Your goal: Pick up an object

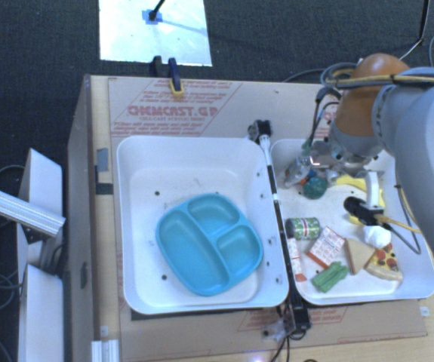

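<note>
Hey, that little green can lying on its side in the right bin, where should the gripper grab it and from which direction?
Probably from straight above, at the middle of the green can, closing across its round sides. It lies on its side with bare bin floor in front and behind, while the red-and-white packet sits close to its right end.

Single fixed camera above the bench [194, 104], slanted downward, mid-distance, both white bins [137, 225] in frame, arm [405, 119] entering from right

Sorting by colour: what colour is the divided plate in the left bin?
Light blue divided plate, clearest in the camera view.
</note>
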`<state>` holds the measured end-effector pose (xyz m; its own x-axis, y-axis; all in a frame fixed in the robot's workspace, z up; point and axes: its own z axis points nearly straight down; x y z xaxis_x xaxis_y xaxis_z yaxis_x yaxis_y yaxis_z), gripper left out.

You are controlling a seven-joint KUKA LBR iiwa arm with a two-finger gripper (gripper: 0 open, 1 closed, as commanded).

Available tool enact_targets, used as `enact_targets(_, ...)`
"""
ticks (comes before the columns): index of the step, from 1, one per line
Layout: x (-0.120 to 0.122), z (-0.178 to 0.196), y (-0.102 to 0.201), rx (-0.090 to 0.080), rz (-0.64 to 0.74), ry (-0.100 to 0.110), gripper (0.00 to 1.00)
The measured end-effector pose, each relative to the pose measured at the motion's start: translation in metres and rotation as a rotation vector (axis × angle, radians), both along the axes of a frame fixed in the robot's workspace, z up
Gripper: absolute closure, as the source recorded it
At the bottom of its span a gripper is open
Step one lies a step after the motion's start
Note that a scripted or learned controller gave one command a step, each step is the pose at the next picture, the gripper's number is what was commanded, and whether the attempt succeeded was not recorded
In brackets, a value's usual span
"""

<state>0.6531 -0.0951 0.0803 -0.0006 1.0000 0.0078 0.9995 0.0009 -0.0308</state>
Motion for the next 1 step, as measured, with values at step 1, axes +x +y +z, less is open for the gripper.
enact_targets(1, 0.0025, -0.0011, -0.016, 0.003, -0.001, 0.009, 0.0)
